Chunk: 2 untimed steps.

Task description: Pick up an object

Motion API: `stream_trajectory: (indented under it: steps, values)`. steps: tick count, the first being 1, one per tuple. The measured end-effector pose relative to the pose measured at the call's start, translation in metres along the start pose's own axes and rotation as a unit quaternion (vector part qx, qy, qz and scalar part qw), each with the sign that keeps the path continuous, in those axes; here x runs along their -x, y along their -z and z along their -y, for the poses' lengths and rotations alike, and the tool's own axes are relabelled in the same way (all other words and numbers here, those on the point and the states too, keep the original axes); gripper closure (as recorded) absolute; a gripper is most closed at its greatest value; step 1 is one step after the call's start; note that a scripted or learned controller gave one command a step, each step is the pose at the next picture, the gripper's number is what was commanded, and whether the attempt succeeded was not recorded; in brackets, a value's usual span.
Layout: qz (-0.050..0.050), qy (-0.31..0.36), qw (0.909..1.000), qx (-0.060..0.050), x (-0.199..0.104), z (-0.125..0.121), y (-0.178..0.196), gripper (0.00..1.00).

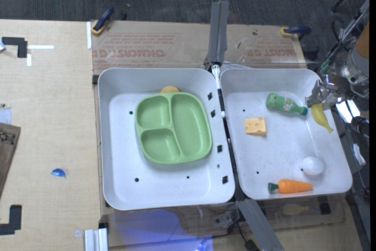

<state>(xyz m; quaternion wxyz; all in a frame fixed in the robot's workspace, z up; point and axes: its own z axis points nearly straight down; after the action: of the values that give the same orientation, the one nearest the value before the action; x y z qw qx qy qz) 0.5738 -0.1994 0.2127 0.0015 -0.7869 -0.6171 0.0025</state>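
My gripper (323,101) hangs over the right bin's far right side, by its right wall. A yellow banana (322,117) sits between its fingertips and trails down from them, so the gripper is shut on it. A green bottle (284,104) lies just to the left of the gripper. Further left in the same bin is a cheese wedge (255,126). A white ball (312,166) and an orange carrot (292,186) lie near the bin's front right corner.
The left bin (117,144) holds a green divided plate (174,127), with a small yellow object (170,90) peeking out behind it. A grey divider (218,38) stands behind the gap between the bins. Cables and arm parts (352,67) crowd the right edge.
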Motion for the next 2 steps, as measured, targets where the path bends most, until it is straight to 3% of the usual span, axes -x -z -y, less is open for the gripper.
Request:
stream_trajectory:
  steps: [1,2]
  values:
    - [0.0,0.0,1.0,0.0,0.0,0.0,0.0,0.0]
    - [0.0,-0.063,0.998,0.0,-0.015,-0.006,-0.1,0.0]
